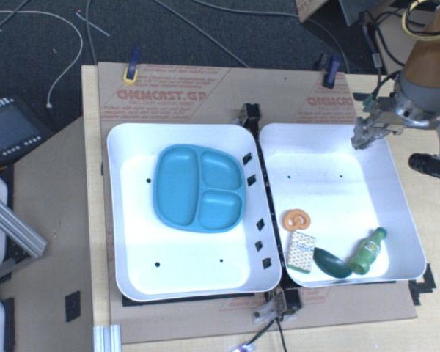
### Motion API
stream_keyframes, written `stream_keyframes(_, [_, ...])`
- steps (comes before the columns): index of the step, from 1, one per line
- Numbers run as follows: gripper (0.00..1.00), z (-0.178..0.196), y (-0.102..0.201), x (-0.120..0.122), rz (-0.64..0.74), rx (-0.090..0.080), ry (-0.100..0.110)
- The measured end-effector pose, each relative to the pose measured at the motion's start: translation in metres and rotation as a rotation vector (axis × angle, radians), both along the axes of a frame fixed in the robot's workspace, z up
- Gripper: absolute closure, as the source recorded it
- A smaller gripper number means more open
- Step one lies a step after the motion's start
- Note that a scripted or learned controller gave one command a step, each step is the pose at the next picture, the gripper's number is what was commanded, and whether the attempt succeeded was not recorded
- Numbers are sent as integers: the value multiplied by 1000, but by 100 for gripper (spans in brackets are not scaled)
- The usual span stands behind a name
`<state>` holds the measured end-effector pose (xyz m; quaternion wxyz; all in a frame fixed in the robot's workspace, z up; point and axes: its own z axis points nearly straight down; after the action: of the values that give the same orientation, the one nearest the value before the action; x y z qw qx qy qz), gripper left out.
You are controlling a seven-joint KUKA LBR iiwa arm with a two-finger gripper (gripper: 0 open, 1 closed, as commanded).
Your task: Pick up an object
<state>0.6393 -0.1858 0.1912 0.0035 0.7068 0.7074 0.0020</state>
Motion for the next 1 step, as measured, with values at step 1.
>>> stream_keyframes(1, [100, 62, -8, 0, 0, -1, -1])
